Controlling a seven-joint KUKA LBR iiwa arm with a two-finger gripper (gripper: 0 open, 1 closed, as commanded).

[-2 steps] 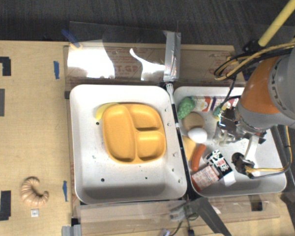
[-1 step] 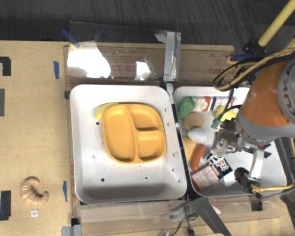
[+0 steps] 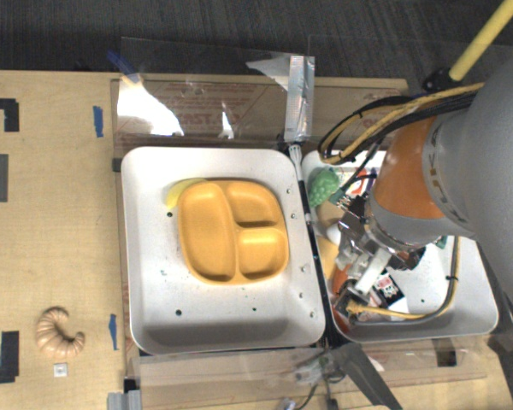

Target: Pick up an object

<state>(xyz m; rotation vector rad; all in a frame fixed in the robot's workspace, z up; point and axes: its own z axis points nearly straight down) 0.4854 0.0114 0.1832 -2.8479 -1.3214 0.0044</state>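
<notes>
Right bin [image 3: 474, 310] holds jumbled objects [image 3: 385, 293] beneath the gripper [image 3: 359, 284].

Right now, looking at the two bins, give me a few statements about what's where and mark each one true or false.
1. An orange divided tray lies in the left bin. True.
2. The arm reaches down over the left bin. False: it is over the right bin.
3. A green object sits near the far left corner of the right bin. True.
4. The tan curled object lies inside the left bin. False: it lies on the bench, left of both bins.
5. The tray has a single undivided well. False: ridges split it into compartments.
</notes>
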